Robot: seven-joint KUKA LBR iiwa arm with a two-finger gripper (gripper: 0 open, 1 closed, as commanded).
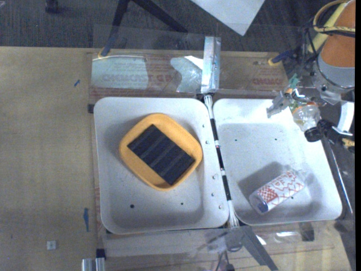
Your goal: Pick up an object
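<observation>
The bottle [278, 191], a small clear one wrapped in a white label with red pattern, is seen lying on its side in the right bin [248, 151], well below the gripper [287, 101] and apart from it. Whether the gripper is apart or together cannot be told.

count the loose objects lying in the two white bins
2: a yellow tray with a dark ribbed insert in the middle of the left bin, and a red-patterned white cylinder lying on its side in the right bin.
</observation>
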